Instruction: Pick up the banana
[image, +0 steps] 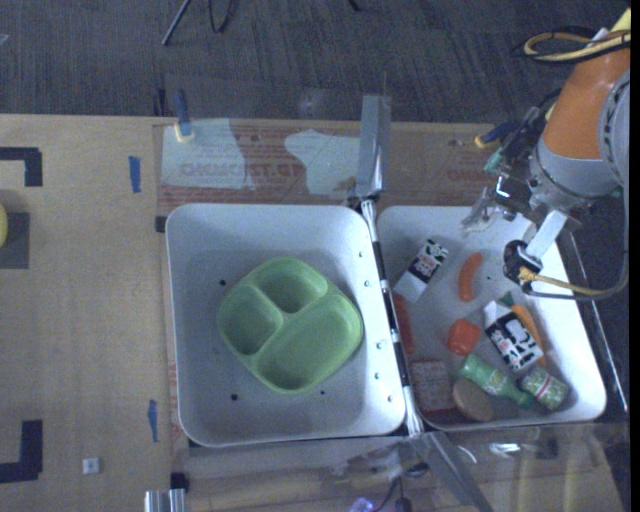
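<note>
Nearest you, right of the green plate (290, 322): the right bin (440, 222) holds bottles (495, 380), cartons (428, 262) and orange pieces (470, 277). The plate lies in the left bin (200, 260). Yellow sliver (2, 226) far left of the plate: cannot tell if it is the banana. Gripper (490, 210) beyond and right of the plate; grip cannot be told.

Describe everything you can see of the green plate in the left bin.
The green plate is pale green, looks like moulded plastic, with rounded corners and three compartments: two smaller toward the upper left, one larger toward the lower right. It lies flat, right side up, turned askew to the walls, near the middle of the left bin, resting on its floor, touching nothing else.
</note>
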